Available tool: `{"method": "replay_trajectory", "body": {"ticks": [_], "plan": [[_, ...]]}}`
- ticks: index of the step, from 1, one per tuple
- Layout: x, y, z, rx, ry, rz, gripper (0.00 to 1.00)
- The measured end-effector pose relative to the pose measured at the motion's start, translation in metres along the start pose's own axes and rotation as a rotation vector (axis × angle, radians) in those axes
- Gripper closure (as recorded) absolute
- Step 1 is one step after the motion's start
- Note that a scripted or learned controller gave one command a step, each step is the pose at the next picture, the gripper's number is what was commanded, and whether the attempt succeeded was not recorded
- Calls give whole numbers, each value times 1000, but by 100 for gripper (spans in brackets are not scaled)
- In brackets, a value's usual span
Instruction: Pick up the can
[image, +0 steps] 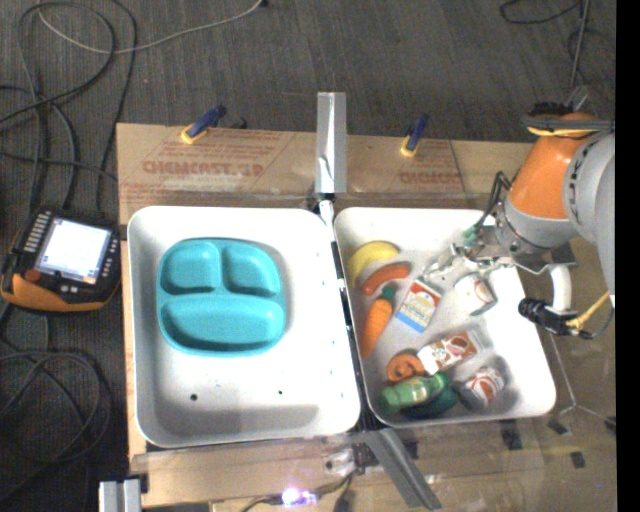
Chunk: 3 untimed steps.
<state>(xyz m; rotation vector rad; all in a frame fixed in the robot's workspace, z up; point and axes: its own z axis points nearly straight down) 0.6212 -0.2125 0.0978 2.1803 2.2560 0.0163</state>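
Observation:
The can (485, 385), red and white with a silvery end, lies on its side in the near right corner of the right bin (530, 400). My gripper (459, 279) hangs over the far middle of that bin, well behind the can and apart from it. Its fingers (437, 270) are spread open with nothing between them. The grey arm with its orange band (540, 185) comes in from the right.
Around the can lie a red and white packet (447, 352), a green bottle (420, 393) and an orange toy (403, 365). Farther back are a small carton (418, 305), a carrot (376, 320), a sausage (386, 277) and a yellow fruit (368, 256). The left bin (150, 400) holds a blue divided plate (222, 295).

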Motion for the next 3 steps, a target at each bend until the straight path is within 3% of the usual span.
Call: {"method": "replay_trajectory", "body": {"ticks": [1, 2, 3], "plan": [[1, -26, 4, -11, 1, 21, 0], [-4, -29, -1, -3, -3, 28, 100], [11, -27, -74, 15, -4, 104, 100]]}}
